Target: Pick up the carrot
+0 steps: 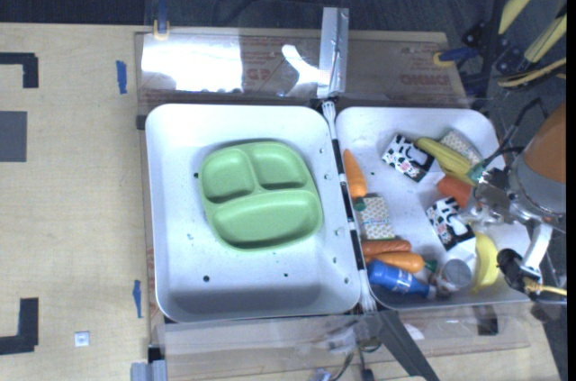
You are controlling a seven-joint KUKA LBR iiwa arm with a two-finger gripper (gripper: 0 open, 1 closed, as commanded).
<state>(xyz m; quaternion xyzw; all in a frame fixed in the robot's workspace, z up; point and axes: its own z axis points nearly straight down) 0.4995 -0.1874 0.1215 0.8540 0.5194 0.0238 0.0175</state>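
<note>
An orange carrot (354, 175) lies along the left wall of the right bin (360, 129), pointing toward the back. Two more orange carrot-like pieces (396, 255) lie side by side near the bin's front left. My gripper (481, 193) hangs over the right half of that bin, beside a small orange item (454, 188) and above a black-and-white patterned block (447, 220). It is well to the right of the carrot and apart from it. The grey arm (540, 190) comes in from the right edge.
The right bin also holds a banana (447, 156), a second banana (487, 260), another patterned block (405, 156), a blue bottle (396, 278), a silver can (457, 273) and a waffle-like square (374, 213). The left bin (171, 136) holds a green divided plate (259, 193).
</note>
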